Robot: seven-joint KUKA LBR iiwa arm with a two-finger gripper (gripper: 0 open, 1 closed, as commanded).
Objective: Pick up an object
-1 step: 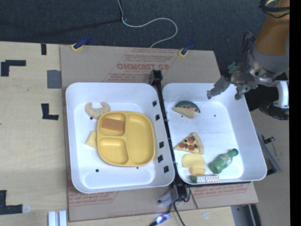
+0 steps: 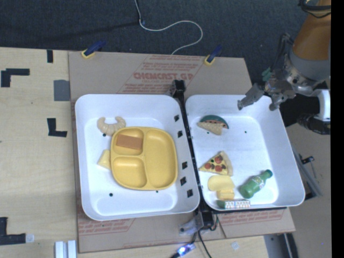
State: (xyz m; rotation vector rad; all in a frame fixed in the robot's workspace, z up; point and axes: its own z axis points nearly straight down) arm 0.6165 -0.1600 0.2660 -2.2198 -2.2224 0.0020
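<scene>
Camera view picks out the green bottle lying on its side in the right bin, well below the fingers, long axis slanting with the cap up toward the right. The arm leans in from the right, gripper poised over the bin's far right corner, fingers spread wide, nothing between them. Left of the fingers sits a watermelon slice, below it a pizza slice, apart.
</scene>
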